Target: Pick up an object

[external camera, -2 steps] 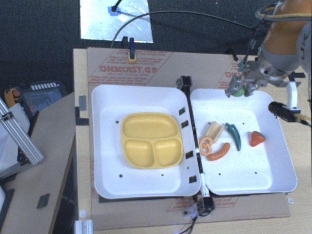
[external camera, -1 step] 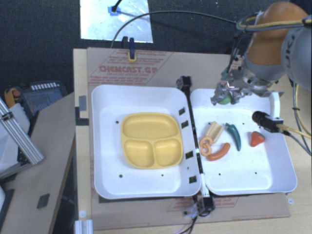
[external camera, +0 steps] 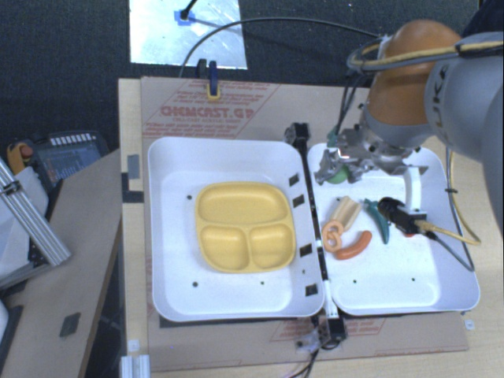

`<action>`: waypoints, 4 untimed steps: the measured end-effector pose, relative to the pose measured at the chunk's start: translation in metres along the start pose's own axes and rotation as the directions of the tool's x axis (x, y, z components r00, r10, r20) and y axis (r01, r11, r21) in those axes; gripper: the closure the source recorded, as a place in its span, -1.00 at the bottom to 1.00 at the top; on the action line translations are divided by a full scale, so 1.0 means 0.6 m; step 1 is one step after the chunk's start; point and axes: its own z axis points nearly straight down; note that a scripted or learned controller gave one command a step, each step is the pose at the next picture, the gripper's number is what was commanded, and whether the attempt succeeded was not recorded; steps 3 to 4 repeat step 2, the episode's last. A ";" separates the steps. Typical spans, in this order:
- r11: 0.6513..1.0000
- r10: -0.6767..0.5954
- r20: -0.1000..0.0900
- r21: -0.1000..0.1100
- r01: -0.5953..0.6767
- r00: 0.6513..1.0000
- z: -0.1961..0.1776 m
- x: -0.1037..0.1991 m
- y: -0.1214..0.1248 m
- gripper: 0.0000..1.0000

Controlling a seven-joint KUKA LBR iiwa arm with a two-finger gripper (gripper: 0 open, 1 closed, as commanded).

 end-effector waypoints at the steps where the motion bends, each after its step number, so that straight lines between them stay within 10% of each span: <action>1: 1.000 -0.002 -0.001 -0.002 0.002 1.000 -0.005 0.097 -0.021 1.00; 2: 1.000 -0.002 -0.001 -0.001 0.002 1.000 -0.009 0.195 -0.062 1.00; 4: 1.000 -0.002 -0.001 -0.001 0.002 1.000 -0.009 0.195 -0.062 1.00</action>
